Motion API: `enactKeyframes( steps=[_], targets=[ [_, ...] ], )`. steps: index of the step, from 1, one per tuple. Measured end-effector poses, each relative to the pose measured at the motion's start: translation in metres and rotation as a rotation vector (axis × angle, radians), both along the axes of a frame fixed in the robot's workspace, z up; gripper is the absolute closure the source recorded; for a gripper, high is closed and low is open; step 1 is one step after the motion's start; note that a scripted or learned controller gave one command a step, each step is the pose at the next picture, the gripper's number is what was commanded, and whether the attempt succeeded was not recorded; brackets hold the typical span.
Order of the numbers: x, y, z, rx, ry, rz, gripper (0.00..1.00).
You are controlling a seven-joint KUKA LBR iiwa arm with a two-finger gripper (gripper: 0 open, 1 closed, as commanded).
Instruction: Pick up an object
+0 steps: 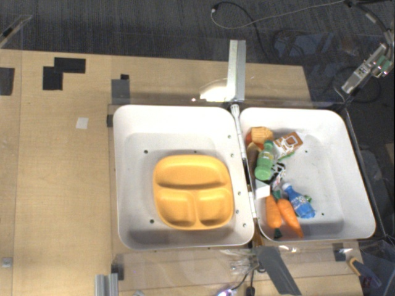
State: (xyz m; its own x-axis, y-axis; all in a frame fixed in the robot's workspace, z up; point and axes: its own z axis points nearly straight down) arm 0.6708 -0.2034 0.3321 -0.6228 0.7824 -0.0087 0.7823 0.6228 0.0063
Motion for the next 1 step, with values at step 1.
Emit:
enactKeyframes(
  steps=[1],
  targets=[
    [-0.0092,-0.0014,0.0957,-0.006,-0.002,0.476,1.00]
  ],
)
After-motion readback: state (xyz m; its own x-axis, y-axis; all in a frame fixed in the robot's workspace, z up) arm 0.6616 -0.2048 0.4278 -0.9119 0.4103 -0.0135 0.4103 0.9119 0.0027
